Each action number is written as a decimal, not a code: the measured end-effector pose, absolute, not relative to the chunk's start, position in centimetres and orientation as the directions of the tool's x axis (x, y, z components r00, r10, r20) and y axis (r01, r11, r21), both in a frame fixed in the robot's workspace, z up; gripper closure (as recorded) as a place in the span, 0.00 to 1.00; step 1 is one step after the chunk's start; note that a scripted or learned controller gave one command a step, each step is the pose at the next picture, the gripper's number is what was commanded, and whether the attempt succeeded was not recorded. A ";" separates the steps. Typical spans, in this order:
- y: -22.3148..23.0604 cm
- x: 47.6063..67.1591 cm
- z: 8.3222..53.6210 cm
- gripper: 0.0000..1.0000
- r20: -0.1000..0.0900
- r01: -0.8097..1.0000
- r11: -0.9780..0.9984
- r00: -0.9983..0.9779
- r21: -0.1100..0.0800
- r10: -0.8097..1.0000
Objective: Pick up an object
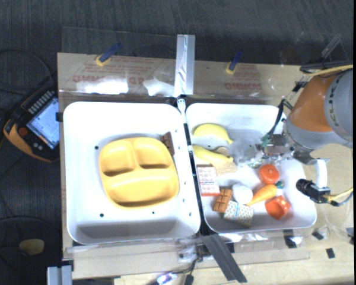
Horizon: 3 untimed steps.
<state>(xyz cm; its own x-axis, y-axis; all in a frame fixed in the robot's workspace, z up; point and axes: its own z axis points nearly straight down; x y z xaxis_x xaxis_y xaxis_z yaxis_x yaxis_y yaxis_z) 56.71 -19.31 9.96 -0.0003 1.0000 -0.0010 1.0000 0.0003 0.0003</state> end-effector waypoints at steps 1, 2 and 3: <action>-21.5 52.9 9.4 0.00 -0.001 0.969 0.247 -0.247 0.025 0.969; -11.4 63.9 9.6 0.00 0.001 0.865 0.501 -0.501 0.000 0.865; -11.3 63.7 10.5 1.00 0.009 0.865 0.502 -0.502 -0.009 0.865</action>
<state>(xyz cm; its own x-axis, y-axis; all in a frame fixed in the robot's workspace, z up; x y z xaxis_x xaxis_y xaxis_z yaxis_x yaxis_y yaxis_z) 63.70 -11.33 10.51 -0.5019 0.8649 0.0093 0.8649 0.5020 -0.0088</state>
